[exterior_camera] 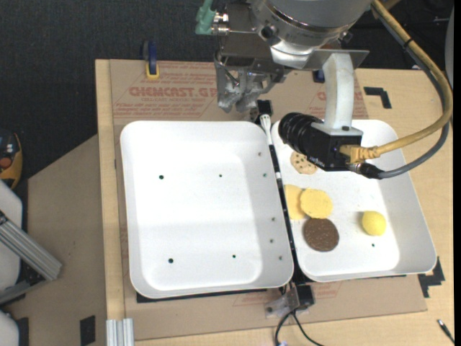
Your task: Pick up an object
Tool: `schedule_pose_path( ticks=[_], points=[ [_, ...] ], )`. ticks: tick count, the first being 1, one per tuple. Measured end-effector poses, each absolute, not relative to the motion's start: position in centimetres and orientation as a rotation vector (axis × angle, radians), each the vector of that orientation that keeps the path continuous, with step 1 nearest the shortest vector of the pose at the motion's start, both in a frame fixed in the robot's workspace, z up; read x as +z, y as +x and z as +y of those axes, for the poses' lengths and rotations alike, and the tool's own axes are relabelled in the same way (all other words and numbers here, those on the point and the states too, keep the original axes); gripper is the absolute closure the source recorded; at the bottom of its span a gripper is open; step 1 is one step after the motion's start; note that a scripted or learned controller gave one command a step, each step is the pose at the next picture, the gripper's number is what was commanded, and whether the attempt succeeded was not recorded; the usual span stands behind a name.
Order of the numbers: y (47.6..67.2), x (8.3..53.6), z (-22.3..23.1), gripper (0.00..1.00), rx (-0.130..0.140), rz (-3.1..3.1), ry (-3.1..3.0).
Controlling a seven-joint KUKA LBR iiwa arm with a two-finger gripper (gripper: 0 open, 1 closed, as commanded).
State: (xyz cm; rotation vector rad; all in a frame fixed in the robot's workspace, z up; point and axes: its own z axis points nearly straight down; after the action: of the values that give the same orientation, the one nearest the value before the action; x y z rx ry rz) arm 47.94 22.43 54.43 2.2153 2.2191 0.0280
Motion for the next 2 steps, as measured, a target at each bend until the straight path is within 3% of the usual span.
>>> schedule_pose_path(
  ticks=[1, 2],
  points=[
    [47.8, 40.5, 22.4, 1.00, -0.024, 2.223, 2.227],
    [47.8, 31.5, 22.4, 1.00, -0.017, 2.223, 2.226]
  ],
)
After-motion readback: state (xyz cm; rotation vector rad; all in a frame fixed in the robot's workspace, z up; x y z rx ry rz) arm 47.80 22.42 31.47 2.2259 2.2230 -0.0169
